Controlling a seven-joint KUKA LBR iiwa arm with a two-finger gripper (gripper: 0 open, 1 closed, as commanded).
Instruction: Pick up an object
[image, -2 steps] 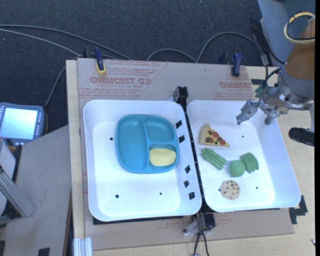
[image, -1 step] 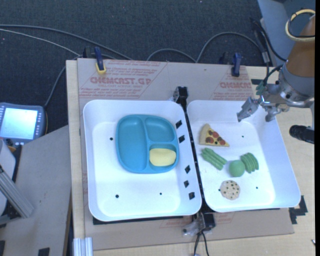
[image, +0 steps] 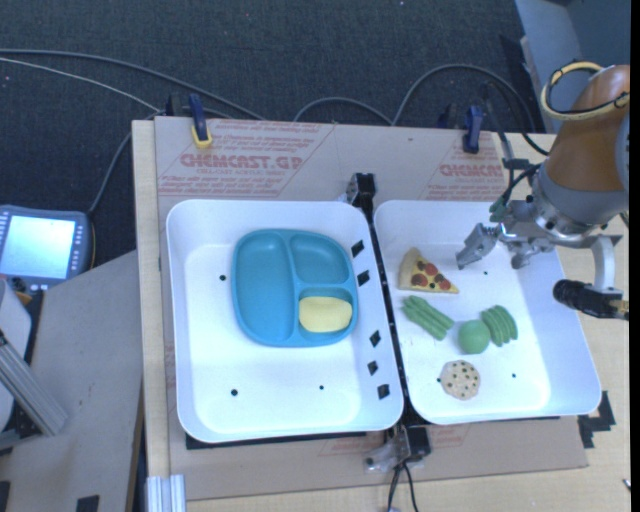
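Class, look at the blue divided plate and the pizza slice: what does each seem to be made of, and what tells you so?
Blue divided plate: probably moulded plastic, smooth with a slightly matte finish; the even colour and rounded compartment ridges suggest it.
Pizza slice: likely toy plastic or rubber; the flat, uniform colours and neat red dots look painted or moulded, not baked. The exact material cannot be told.

A handheld screen (image: 42, 245) lies left of the bench, cables (image: 100, 65) trailing behind.
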